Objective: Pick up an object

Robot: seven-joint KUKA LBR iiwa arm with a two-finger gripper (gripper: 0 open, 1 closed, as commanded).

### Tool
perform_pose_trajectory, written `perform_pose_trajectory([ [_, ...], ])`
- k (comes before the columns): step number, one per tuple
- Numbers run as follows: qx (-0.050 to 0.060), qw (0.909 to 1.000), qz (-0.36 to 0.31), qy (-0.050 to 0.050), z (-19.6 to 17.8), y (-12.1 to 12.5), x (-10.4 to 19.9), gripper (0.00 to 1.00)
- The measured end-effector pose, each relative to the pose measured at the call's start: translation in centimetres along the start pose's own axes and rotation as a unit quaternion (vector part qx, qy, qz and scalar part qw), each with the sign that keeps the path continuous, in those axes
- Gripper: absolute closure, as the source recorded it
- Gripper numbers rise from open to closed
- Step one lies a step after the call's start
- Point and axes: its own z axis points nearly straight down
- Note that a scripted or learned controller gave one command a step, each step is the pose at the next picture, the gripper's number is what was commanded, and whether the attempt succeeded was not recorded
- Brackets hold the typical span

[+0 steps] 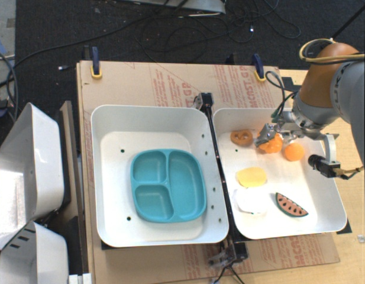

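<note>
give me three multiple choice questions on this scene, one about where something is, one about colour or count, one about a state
1. Where is the teal divided plate?
A. in the left bin
B. in the right bin
C. on the cardboard outside the bins

2. What colour is the round ball in the right bin?
A. blue
B. orange
C. green

3. Where is the arm's hand?
A. over the left bin
B. outside both bins
C. low in the right bin, at an orange object

Answers:
1. A, the plate lies on the floor of the left bin.
2. B, the ball is plainly orange, beside the hand.
3. C, the hand sits by the orange object next to the pretzel.
</note>
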Motion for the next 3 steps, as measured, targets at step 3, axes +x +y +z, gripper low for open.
perform_pose_trajectory([
  [3, -0.003, 1.0, -0.002, 0.0, -16.5, 0.6, 0.4, 1.0],
])
